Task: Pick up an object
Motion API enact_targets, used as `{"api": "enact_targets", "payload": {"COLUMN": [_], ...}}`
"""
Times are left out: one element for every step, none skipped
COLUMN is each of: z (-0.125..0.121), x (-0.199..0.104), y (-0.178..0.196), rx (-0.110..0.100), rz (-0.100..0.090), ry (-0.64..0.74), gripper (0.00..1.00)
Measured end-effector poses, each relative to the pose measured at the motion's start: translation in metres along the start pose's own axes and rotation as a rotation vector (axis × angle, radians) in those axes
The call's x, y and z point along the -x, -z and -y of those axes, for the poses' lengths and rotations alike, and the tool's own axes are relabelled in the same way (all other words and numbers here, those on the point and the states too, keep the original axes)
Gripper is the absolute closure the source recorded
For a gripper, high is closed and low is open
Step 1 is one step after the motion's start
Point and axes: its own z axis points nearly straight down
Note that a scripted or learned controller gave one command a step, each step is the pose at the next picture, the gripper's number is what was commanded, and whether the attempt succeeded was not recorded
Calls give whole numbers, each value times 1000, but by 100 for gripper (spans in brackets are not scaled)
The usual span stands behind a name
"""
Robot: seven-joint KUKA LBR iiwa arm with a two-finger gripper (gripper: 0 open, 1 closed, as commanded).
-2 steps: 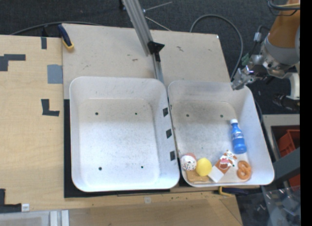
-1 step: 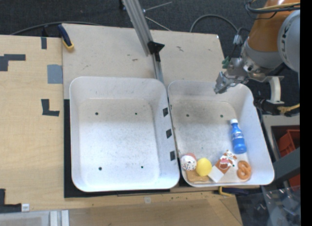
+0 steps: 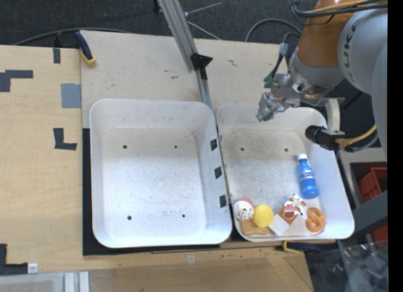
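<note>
I am hovering my hand (image 3: pixel 267 112) over the right bin (image 3: pixel 264 152), upper right of frame; its spread I cannot tell. The blue bottle (image 3: pixel 306 177) is lying lower right, apart from clutter: I should descend centred across its body.

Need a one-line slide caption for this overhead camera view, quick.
Gripper poised over the right bin's far edge; blue bottle, yellow ball and small toys clustered at its near end.
</note>
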Motion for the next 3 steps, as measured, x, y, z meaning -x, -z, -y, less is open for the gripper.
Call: {"api": "enact_targets", "payload": {"z": [2, 14, 18], "x": [-54, -109, -166], "y": [-11, -19, -25], "rx": [-1, -2, -2], "rz": [0, 1, 0], "ry": [-1, -1, 0], "gripper": [100, 100, 100]}}
